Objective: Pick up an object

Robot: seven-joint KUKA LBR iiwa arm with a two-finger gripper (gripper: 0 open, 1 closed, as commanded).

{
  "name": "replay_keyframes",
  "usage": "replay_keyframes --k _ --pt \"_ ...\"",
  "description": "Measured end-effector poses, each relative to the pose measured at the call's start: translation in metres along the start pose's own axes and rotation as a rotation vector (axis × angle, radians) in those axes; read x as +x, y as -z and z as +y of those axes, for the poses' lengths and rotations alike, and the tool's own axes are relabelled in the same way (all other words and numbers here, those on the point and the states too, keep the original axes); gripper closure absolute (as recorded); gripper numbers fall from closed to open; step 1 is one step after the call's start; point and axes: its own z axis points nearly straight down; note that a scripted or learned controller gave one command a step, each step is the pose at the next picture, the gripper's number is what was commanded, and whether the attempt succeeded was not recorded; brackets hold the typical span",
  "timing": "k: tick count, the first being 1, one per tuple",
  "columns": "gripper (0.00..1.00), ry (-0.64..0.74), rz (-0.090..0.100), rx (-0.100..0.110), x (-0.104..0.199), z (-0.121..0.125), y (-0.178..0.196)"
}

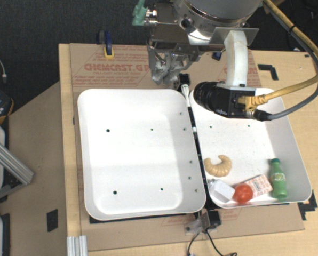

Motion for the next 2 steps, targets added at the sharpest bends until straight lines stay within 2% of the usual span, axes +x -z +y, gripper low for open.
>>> replay_keyframes --k 1,2 --pt "1.00 -0.005 -0.007 0.015 -0.001 -0.001 -0.074" --pt "1.00 -0.003 -0.002 0.004 -0.001 0.000 -0.059"
